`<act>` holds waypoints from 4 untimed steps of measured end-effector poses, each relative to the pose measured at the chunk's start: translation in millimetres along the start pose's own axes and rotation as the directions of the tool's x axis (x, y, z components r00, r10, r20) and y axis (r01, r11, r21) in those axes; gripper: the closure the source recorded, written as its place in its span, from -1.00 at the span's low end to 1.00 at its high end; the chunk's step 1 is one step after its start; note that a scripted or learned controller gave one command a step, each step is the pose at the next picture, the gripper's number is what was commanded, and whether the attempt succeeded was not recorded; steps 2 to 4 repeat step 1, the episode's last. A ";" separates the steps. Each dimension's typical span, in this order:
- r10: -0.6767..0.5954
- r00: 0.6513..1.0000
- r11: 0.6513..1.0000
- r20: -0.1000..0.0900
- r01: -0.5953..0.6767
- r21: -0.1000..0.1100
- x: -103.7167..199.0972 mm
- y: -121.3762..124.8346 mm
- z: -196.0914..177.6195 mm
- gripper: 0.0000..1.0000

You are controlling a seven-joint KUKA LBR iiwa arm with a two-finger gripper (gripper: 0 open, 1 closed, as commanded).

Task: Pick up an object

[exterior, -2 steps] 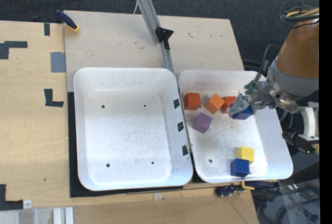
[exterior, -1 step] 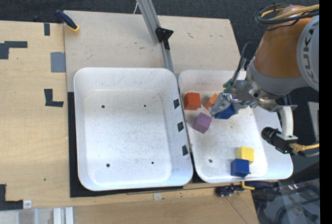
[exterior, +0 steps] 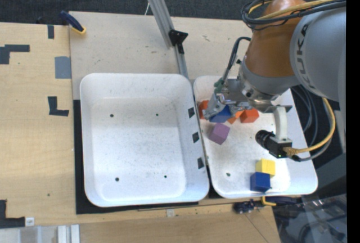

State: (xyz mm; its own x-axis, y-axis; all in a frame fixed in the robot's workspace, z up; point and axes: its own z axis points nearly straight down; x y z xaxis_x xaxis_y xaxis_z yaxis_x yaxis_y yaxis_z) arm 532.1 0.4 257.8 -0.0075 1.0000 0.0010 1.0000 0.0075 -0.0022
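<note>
The claw [exterior: 220, 106] hangs low in the right bin [exterior: 298, 180], over a blue block [exterior: 223, 116]; its grip cannot be told. A purple cube [exterior: 219, 133] sits just beside, orange blocks [exterior: 248, 116] nearby, all matte.

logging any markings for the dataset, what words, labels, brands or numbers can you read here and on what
"KU": dark letters running down the grey arm, cut off at the view's right edge; likely part of the maker's name.
None legible on the bins, the blocks, such as the purple block, or the bench; the dark tape pieces on the bench are plain shapes, not letters.
</note>
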 end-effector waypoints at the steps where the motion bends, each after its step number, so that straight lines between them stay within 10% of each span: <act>1: 0.001 1.000 1.000 0.000 -0.001 0.002 57.7 12.5 17.8 1.00; 4: 0.001 1.000 1.000 0.000 -0.001 0.002 57.7 12.5 17.8 1.00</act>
